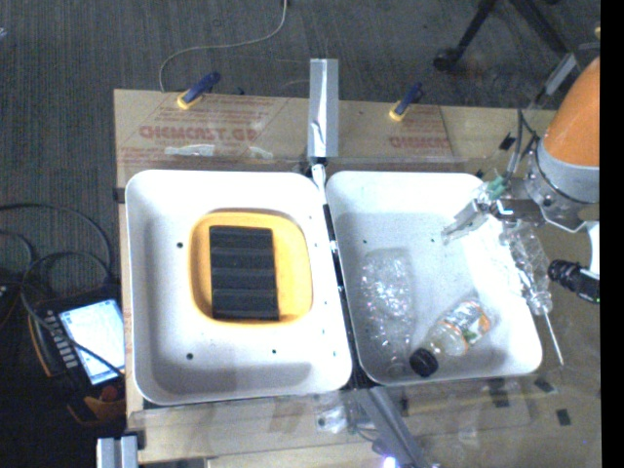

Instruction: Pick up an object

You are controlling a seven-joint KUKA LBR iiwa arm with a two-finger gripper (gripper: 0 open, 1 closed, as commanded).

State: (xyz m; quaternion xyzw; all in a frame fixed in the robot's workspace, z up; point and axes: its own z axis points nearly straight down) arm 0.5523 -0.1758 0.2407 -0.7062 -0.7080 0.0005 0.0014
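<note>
Camera view, fixed overhead at a slant: two shallow white bins sit side by side on the counter (136, 115).

Left bin (156, 359): contains one yellow tray-shaped object (203, 261) with a black ribbed block (242, 272) lying in it. The block's long axis runs from the near edge of the bin toward the far edge.

Right bin (409, 203): contains a clear plastic bottle (455, 331) with a black cap (423, 362) and a coloured label; label text is not legible. The bottle lies on its side near the front right corner, long axis diagonal, cap end pointing to the front left. Just to its left lies a piece of crumpled clear plastic (386, 295).

Red printing on the cardboard behind the bins is too blurred to read.

The hand (478, 213) hangs over the far right part of the right bin, apart from the bottle. Whether it is open or closed cannot be determined; nothing is visibly held.
</note>
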